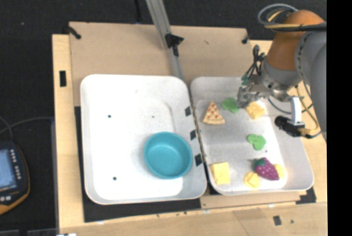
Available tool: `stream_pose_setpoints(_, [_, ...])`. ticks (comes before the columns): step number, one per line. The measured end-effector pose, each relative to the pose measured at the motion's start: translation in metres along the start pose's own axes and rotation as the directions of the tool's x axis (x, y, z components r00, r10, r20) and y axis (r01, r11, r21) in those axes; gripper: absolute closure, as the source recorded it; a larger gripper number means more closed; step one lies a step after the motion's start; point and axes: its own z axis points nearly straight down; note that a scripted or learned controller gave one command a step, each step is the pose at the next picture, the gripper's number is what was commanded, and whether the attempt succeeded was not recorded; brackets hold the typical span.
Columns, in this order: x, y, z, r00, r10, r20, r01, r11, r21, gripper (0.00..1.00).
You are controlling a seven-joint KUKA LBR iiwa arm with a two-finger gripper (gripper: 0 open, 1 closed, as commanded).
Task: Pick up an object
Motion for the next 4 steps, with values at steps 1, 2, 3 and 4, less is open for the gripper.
stream_pose_setpoints(1, [0.0, 0.005, -0.045, 1.0, 0.0, -0.003, 0.0, 1.0, 0.001, 1.0])
stream_pose_setpoints(2, [0.002, 0.01, -0.09, 1.0, -0.001, -0.003, 0.001, 1.0, 0.001, 1.0])
stream_pose_setpoints(3, [0.001, 0.011, -0.087, 1.0, -0.002, -0.002, 0.002, 1.0, 0.005, 1.0])
stream_pose_setpoints(4, [0.048, -0.001, -0.102, 1.0, 0.002, -0.004, -0.002, 1.0, 0.005, 1.0])
